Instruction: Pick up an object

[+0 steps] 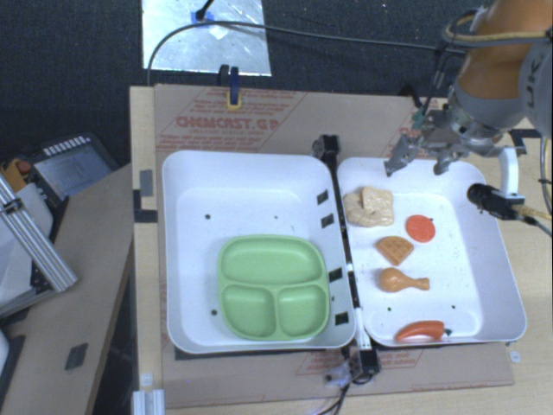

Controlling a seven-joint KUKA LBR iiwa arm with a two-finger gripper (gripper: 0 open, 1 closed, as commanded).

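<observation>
**A:** Where was the gripper (420, 156) at that point, and why there?

**B:** It hung over the far rim of the right bin (492, 258), above and just behind the food items. I judged it was staged for a descent; nothing sat between its fingers. The jaws stood spread apart, one finger (396, 161) to the left and one to the right, which suits an approach and not a carry.

**A:** And the things it might take?

**B:** All in the right bin. A pale bread-like lump (370, 206) lay nearest the gripper, by the divider. Beside it was a red round slice (421, 227), then a waffle-patterned piece (395, 250), a toy drumstick (401, 280), and a red sausage-like piece (421, 330) at the near rim. They lay apart from one another, so each could probably be gripped alone.

**A:** The left bin?

**B:** The left bin (199, 188) held a green divided plate (273, 286), likely too flat and broad for those jaws.

**A:** So the pale lump was the probable target?

**B:** Likeliest, being closest, though I could not be sure.
</observation>
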